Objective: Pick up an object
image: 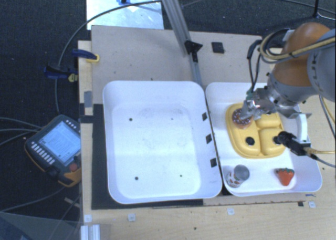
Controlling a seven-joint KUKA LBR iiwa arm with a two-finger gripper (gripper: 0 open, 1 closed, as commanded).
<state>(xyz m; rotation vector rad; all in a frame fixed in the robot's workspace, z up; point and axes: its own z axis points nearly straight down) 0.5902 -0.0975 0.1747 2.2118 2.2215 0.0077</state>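
Gripper (pixel 251 106) sits low over the right-hand bin (pixel 315 184), toward the right of the frame just above mid-height, and you cannot tell from this slant whether it has hold of anything. Directly at its lower left, touching or nearly so, you see a small round brownish-pink object (pixel 242 118) resting on the upper left part of a yellow toy (pixel 258 134). That yellow toy lies flat in the middle of the bin, its long axis running from upper left down to lower right, with dark spots on its lower half. Near the bin's bottom edge you find a small grey-topped cup (pixel 239 175) at left and a red strawberry-like piece (pixel 285 176) at right, both well apart from the gripper.
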